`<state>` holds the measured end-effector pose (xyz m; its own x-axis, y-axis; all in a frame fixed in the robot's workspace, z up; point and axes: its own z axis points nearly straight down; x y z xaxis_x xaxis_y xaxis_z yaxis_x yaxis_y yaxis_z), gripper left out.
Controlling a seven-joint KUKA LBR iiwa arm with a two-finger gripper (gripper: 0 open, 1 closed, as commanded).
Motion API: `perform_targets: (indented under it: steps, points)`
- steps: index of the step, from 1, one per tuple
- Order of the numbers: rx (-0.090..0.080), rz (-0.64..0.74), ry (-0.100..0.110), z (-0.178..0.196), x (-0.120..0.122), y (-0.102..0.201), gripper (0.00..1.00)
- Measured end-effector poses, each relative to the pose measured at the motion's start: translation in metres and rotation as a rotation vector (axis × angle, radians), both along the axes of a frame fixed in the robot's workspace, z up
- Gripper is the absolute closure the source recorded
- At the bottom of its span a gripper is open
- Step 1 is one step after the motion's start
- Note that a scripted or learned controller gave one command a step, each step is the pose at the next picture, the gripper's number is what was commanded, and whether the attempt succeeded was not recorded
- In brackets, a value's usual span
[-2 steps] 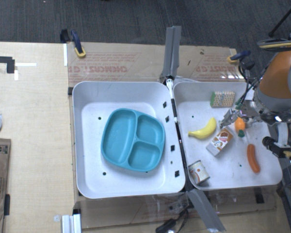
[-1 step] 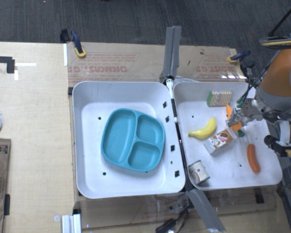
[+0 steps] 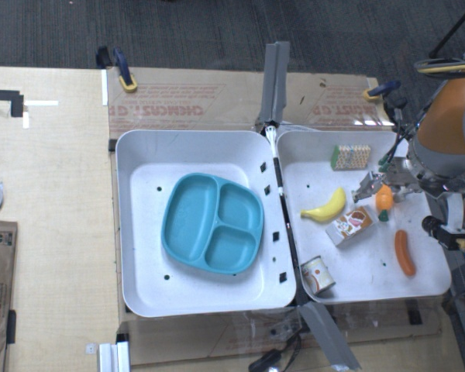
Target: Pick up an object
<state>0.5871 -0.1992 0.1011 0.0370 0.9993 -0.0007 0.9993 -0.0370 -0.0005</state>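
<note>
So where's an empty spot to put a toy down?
Left bin: bare white floor all round the blue plate, widest along the far wall. Right bin: bare at the far left corner, and between the can and sausage. Crowded around the banana, carton, orange and gripper.

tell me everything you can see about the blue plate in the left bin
The blue plate is a teal, rounded-square divided dish that looks like smooth plastic. Raised ridges split it into three compartments: one large section along its left side and two smaller ones on the right. It lies flat, right side up and turned slightly askew, near the middle of the left bin, resting on the white floor. Nothing sits in its compartments and nothing else touches it.
</note>
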Motion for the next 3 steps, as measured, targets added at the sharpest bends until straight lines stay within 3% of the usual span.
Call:
perform_targets:
  steps: [1,2,3]
  points:
    - [0.0,-0.002,0.0,0.009,0.0,-0.001,1.0]
    - [0.0,-0.126,0.014,0.019,0.021,0.045,1.0]
    - [0.0,-0.002,-0.001,0.089,0.039,0.085,1.0]
